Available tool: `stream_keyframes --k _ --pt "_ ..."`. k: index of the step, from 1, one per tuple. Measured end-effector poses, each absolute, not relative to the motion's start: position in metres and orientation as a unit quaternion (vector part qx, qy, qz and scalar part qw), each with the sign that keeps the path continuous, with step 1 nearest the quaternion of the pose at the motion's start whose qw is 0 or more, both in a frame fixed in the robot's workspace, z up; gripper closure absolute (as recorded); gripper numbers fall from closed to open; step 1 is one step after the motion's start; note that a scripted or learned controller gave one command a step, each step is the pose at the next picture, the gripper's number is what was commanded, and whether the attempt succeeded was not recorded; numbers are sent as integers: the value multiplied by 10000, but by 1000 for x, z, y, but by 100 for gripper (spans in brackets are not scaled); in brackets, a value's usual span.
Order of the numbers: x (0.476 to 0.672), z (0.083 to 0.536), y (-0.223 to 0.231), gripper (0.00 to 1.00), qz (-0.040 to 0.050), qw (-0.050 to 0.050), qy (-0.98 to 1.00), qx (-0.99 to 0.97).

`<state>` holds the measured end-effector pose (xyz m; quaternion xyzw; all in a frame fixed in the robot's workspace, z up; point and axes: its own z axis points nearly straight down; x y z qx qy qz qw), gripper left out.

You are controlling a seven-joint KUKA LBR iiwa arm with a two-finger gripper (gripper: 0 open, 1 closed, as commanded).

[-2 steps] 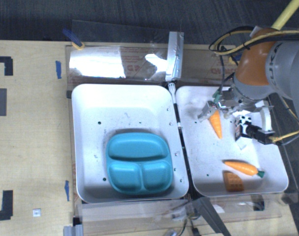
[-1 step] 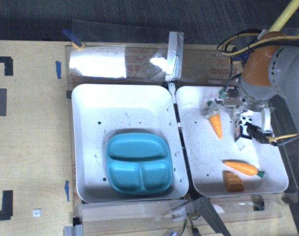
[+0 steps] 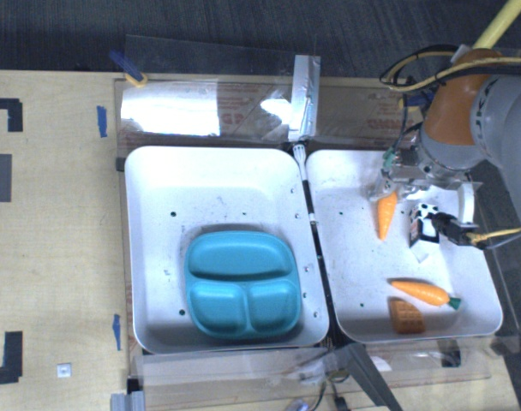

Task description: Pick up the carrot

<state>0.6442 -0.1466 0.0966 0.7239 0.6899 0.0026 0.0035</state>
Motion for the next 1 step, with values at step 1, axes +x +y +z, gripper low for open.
stream_keyframes --k 1 --pt "644 189 -60 100 8 3 5614 8275"
